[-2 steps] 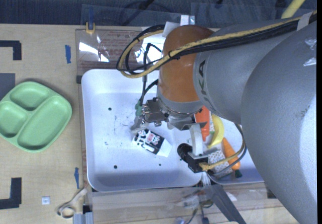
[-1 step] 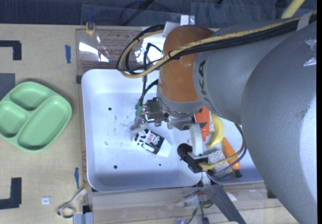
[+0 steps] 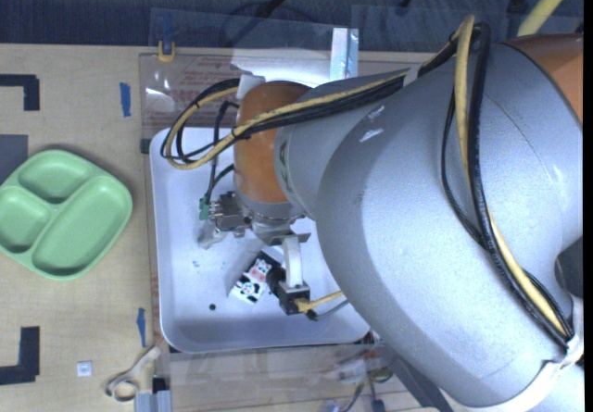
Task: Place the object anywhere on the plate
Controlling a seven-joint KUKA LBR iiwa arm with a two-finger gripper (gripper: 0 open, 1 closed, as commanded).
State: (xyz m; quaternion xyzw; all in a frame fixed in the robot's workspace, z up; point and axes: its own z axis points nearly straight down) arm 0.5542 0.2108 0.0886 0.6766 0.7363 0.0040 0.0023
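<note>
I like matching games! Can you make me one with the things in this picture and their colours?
Things:
1. plate
2. bin
3. band above the robot's wrist
4. small object in the bin

Colours:
A. orange
B. black and white
C. green
D. white

Pairs: 1-C, 2-D, 3-A, 4-B
</note>
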